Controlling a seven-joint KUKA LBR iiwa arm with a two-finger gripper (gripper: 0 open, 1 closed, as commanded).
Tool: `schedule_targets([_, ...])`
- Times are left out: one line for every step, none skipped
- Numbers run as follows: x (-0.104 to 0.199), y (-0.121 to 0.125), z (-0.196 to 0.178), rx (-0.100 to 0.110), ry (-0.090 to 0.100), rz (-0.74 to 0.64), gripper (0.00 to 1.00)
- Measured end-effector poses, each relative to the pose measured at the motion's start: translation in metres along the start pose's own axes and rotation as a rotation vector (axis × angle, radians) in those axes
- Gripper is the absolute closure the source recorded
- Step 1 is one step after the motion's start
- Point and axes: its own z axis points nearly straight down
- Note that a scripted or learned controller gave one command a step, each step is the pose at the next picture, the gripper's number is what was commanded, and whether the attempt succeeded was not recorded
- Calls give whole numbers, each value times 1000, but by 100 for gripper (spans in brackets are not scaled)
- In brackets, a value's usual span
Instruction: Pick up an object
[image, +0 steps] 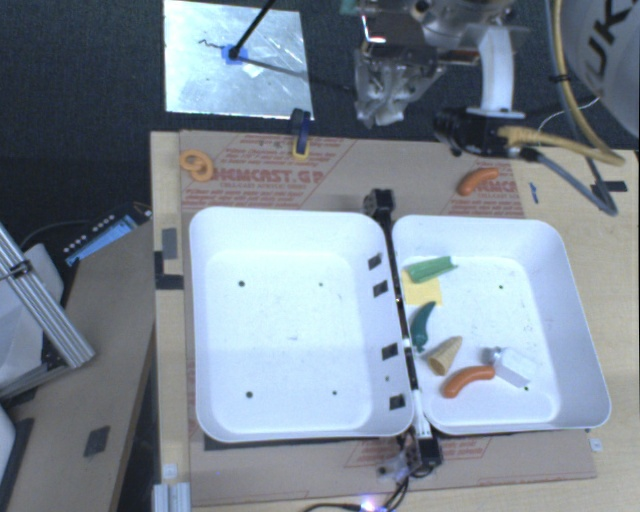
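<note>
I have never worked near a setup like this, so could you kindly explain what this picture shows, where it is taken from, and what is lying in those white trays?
One camera fixed above the bench looks down at a slant. At the top hangs the arm's gripper, the part meant to pick things up; it is high above the bench with nothing under it to grasp. Below sit two shallow white bins side by side on a cardboard sheet. The right bin holds a green bean-like piece, a yellow square, a dark green curved piece, a tan cone, an orange sausage and a small grey block. Another orange sausage and a pretzel-like ring lie on the cardboard outside the bins.
</note>
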Motion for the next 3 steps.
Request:
schedule_targets([65, -27, 101, 12, 2, -17, 100])
schedule_targets([62, -75, -9, -8, 9, -14, 100])
schedule_targets([32, -4, -1, -1, 3, -4, 100])
